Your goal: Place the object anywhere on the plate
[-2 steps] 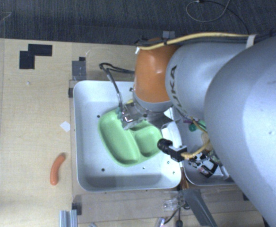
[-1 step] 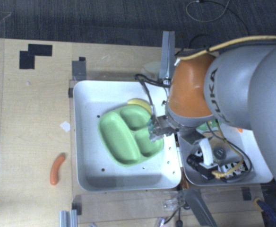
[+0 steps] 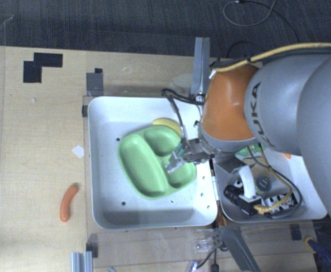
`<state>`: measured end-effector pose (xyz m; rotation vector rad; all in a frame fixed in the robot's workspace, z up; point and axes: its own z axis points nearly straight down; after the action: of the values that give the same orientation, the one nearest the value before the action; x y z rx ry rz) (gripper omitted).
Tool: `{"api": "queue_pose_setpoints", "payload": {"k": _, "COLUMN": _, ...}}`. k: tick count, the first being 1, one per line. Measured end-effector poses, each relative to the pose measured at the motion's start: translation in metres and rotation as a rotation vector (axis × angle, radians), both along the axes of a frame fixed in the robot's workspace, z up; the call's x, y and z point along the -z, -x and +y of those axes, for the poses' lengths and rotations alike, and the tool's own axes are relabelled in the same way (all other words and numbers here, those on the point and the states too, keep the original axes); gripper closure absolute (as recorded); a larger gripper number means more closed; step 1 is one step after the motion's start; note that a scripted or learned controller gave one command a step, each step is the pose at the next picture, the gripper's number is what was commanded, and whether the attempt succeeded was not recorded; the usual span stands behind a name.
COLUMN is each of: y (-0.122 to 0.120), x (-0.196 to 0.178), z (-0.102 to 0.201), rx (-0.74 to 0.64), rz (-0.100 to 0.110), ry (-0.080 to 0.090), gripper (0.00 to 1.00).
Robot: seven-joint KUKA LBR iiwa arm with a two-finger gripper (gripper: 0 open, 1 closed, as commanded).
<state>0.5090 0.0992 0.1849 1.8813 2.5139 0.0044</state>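
Left white bin [image 3: 103,208]: holds a green divided plate [image 3: 143,163], set at a slant, with one long compartment on its left and two smaller ones on its right. A yellow object [image 3: 166,123] lies at the plate's far rim, against the upper small compartment; only its top edge shows above the green wall, so whether it rests on the plate or just behind it cannot be told. Right white bin [image 3: 307,200]: largely covered by the grey and orange arm [image 3: 290,95]; small green and orange patches show at the arm's edge, too little to identify. The gripper [image 3: 175,162] hangs over the plate's right side, between the two small compartments; whether it is apart or together cannot be told. The yellow object is near it, toward the top of the view, and not held. An orange sausage-shaped item [image 3: 68,202] lies on the bench [image 3: 35,152], left of the left bin
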Motion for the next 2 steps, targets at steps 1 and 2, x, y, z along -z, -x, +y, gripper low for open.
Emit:
{"api": "queue_pose_setpoints", "payload": {"k": 1, "y": 0.021, "x": 0.0, "z": -0.083, "rx": -0.023, "rz": -0.001, "ry": 0.001, "gripper": 0.0}}
{"api": "queue_pose_setpoints", "payload": {"k": 2, "y": -0.007, "x": 0.037, "z": -0.043, "rx": -0.045, "rz": -0.013, "ry": 0.016, "gripper": 0.0}}
